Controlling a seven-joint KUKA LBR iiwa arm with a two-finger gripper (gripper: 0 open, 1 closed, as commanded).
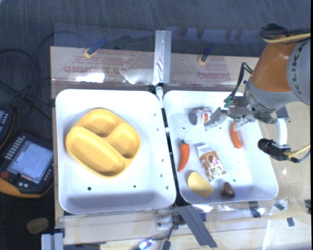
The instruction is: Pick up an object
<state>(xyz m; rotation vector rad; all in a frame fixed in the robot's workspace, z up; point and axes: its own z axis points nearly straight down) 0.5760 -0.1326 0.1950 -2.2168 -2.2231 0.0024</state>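
Observation:
My gripper (225, 117) hangs over the back of the right bin (266, 178), reaching in from the right. A small crumpled can (200, 115) with red and white print lies just to its left, close to the gripper or touching it. A short orange sausage-shaped piece (236, 136) lies just below the gripper. Further forward in the bin lie an orange carrot (183, 155), a white and red packet (211, 162), a yellow potato-like lump (199, 184) and a small brown piece (227, 190).
The left bin (73, 197) holds a large yellow divided dish (103, 141). A metal divider post (162, 56) stands at the back between the bins. A black cable part (273, 148) hangs off the arm over the right bin's right rim.

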